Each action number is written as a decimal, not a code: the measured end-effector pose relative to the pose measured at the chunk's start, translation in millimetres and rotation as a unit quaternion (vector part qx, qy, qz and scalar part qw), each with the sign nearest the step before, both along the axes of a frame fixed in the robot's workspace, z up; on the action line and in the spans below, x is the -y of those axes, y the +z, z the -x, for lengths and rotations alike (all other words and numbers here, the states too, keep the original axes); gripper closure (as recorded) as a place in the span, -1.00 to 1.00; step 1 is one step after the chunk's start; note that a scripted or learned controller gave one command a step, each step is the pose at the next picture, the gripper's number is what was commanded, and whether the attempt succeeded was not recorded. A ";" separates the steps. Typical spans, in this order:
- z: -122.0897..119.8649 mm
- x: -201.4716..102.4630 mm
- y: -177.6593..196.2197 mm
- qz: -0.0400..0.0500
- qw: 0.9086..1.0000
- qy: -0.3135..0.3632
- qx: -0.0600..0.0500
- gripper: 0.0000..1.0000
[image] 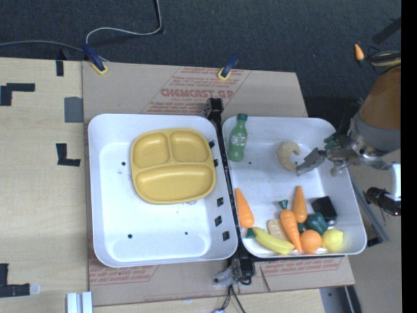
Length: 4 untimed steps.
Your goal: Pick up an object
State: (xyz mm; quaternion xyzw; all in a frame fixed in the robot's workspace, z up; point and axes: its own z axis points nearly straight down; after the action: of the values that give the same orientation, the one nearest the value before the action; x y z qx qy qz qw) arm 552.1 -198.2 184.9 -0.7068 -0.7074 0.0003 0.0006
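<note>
the claw (314,161) hangs over the right bin (260,194), just right of a pale round bun (288,155); whether it is spread or shut, i cannot tell. it seems lined up on that soft lump. smooth plastic carrots (244,208) and a banana (272,240) crowd the near corner, below the bun.

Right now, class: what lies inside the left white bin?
The left bin holds a yellow divided plate, its three compartments bare. Whatever lies beneath the plate is covered.
</note>
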 end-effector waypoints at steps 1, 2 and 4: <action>-88.4 -17.1 -97.5 0.001 1.000 0.001 0.004 -1.00; -88.2 -16.0 -87.5 0.003 1.000 0.002 0.004 1.00; -16.8 -145.7 67.9 0.000 1.000 0.001 0.000 1.00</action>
State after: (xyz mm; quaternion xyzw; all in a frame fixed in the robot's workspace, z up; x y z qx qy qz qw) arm 568.9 -52.5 252.8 -0.7062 -0.7080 0.0000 0.0003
